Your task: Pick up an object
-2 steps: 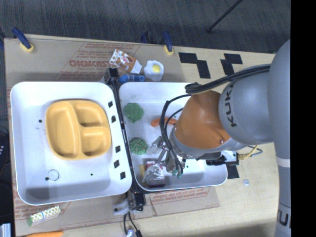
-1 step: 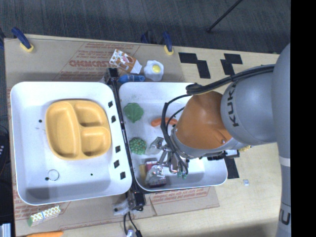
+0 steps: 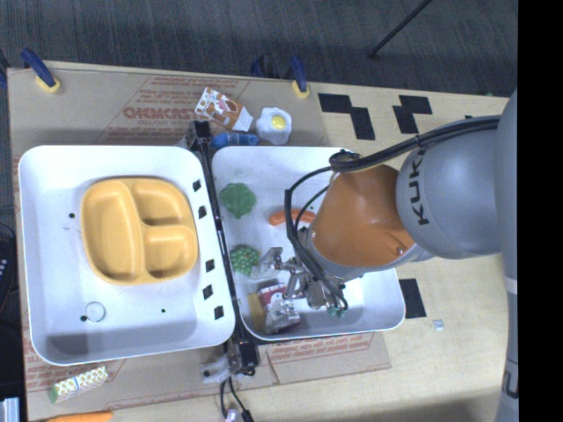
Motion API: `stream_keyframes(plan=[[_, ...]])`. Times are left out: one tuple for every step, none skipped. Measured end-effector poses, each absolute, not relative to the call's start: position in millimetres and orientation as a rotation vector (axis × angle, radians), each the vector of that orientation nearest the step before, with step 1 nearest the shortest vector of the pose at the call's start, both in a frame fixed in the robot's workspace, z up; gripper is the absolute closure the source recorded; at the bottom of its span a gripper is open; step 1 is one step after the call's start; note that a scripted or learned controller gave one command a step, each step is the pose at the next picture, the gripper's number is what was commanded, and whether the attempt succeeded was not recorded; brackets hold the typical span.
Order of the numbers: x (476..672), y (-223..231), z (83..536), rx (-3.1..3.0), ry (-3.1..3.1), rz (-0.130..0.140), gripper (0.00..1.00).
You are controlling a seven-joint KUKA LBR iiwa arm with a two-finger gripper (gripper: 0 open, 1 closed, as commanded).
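My gripper [image 3: 283, 287] reaches down into the front part of the right bin [image 3: 383, 299], its metal fingers among a small pile of objects. A red and white packet [image 3: 280, 315] and a yellow piece [image 3: 256, 306] lie right under it. A small green broccoli-like piece [image 3: 244, 258] sits just to its left. Further back in the same bin are a larger green leafy piece [image 3: 237, 200] and an orange carrot-like piece [image 3: 278, 218], partly hidden by the arm's orange band [image 3: 356, 218]. Nothing is visibly lifted between the fingers.
The left bin [image 3: 44, 236] holds a yellow divided tray [image 3: 141, 229]. Behind the bins lie a snack packet [image 3: 215, 106], a blue item [image 3: 234, 138] and a white and yellow egg-like item [image 3: 274, 124]. A black divider [image 3: 215, 236] runs between the bins. A wrapped item [image 3: 79, 382] lies front left.
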State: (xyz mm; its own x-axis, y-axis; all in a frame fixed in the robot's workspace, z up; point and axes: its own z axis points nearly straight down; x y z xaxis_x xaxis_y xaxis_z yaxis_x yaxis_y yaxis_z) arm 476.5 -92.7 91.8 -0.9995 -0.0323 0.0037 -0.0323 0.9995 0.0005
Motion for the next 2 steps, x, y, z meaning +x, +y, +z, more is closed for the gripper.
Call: stream_keyframes(plan=[[576.2, -130, 92, 0.268, -3.131, 0.001, 0.0], [521.5, -119, 91, 0.292, -3.126, -0.002, 0.0]])
